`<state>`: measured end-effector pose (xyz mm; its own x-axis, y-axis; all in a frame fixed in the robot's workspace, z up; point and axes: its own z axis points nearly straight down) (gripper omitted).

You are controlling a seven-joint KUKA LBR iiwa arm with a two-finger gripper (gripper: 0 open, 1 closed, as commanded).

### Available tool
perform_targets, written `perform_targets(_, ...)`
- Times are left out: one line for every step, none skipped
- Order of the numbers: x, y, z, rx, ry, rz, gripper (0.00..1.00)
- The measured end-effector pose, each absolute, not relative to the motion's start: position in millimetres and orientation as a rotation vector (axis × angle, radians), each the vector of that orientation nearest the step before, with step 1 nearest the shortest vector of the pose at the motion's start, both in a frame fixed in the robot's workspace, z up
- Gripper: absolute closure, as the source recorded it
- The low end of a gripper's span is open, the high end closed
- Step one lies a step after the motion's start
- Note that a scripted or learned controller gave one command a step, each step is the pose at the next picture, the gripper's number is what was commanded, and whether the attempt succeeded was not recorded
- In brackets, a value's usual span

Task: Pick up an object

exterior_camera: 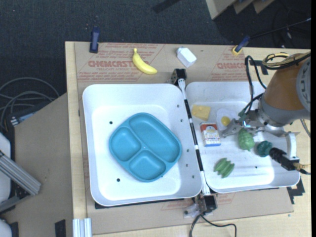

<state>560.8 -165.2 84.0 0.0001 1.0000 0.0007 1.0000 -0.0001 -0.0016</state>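
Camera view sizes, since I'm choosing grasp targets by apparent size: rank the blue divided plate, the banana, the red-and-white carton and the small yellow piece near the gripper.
1. blue divided plate, by far the largest
2. banana
3. red-and-white carton, close to the banana, so that order is unsure
4. small yellow piece, smallest

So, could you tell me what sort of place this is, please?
Probably a robotics lab grasping bench: two shallow white bins on a cardboard-covered bench, a grey-and-orange arm, toy items like a yellow plastic banana.

1 fixed camera above the bench (pixel 123 65), slanted down, both bins (pixel 98 181) framed
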Motion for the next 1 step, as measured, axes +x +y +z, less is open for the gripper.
perform_targets(547.0,-161.9,84.5,-2.22,-2.219,0.001,0.0)
